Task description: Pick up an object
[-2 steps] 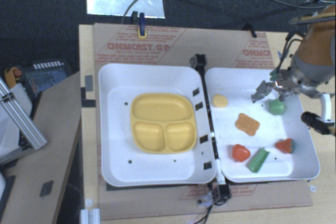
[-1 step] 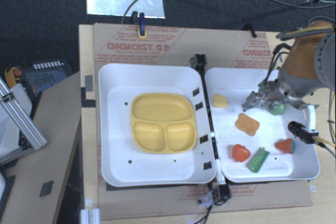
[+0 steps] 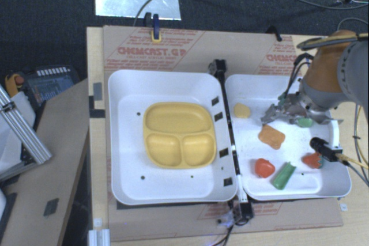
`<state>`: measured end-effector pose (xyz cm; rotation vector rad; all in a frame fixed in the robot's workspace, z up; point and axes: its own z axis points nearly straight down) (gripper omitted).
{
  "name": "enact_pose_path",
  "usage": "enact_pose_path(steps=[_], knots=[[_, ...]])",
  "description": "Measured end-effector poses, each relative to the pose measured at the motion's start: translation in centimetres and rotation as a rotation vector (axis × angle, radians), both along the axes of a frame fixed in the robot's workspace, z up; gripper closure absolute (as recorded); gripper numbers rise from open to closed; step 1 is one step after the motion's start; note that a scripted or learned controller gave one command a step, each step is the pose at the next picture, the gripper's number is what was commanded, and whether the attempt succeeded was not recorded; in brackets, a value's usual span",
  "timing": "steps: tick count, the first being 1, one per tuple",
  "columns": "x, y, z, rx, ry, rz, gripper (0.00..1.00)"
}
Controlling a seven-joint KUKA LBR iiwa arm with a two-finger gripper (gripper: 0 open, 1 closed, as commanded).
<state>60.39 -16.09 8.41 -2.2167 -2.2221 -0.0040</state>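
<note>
The jaws hung low over the right bin (image 3: 253, 89), at the end of the arm (image 3: 334, 75) that reached in from the right. Their grey metal tip pointed toward the middle of that bin. How far apart the jaws stood could not be told, because the metal parts ran together from this angle. Nothing could be seen held in them.

The nearest likely pick was the orange lump (image 3: 271, 136). It lay on the bin floor just beside the tip, on the side toward the front edge, apart from it and not between the jaws. Its longer side seemed to run roughly across the view, though the shape was too rounded to be sure. By my judgement, the coming move turned on a short shift toward the front and then a drop.

A small green piece (image 3: 304, 121) lay close under the wrist, partly hidden by it, so its shape and any contact were unclear. The pale yellow piece (image 3: 242, 110) sat to the left of the tip. The red piece (image 3: 264, 167) and the green block (image 3: 283, 176) lay farther front, close together.
</note>
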Motion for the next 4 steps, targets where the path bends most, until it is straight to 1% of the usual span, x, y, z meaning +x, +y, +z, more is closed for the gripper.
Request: enact_pose_path(steps=[1,2,3,4], knots=[[0.1,-0.1,1.2,-0.004,-0.005,-0.001,1.00],[0.4,-0.5,5.6,-0.005,-0.006,0.001,1.00],[-0.2,-0.9,10.5,-0.006,-0.006,-0.002,1.00],[-0.4,-0.8,17.0,-0.006,-0.008,0.002,1.00]])
